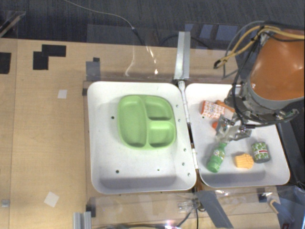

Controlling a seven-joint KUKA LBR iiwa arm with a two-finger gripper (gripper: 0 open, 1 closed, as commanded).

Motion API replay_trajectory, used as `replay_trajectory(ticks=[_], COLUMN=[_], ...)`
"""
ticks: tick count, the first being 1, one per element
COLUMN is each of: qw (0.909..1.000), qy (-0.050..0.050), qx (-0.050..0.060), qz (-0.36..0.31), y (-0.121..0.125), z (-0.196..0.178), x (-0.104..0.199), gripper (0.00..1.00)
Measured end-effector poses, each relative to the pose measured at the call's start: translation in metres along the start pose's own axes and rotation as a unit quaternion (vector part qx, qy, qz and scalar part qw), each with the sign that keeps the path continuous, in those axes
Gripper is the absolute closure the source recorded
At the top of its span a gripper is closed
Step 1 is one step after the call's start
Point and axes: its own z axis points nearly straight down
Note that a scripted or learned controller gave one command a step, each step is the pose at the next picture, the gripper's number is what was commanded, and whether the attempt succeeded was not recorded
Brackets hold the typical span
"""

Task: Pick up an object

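The arm (279,68) is reaching in from 3 o'clock, over the right bin (281,175); the gripper (232,130) is hanging just above the bottle (217,158), at the bottle's 1 o'clock; whether it is spread or pinching cannot be told from here. The bottle is lying tilted, cap toward the gripper, likely the target since it is nearest. The corn (244,161) and can (260,152) are sitting toward 4 o'clock; the carton (211,109) at 11 o'clock. The green tray (146,121) is resting in the left bin (100,128), well apart.
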Motion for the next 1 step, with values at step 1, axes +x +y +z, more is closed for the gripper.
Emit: replay_trajectory(ticks=[1], qw=[0.9763], qy=[0.001], qx=[-0.004], qz=[-0.217], y=[-0.0055], z=[0.0543], x=[0.0467], gripper=[1.0])
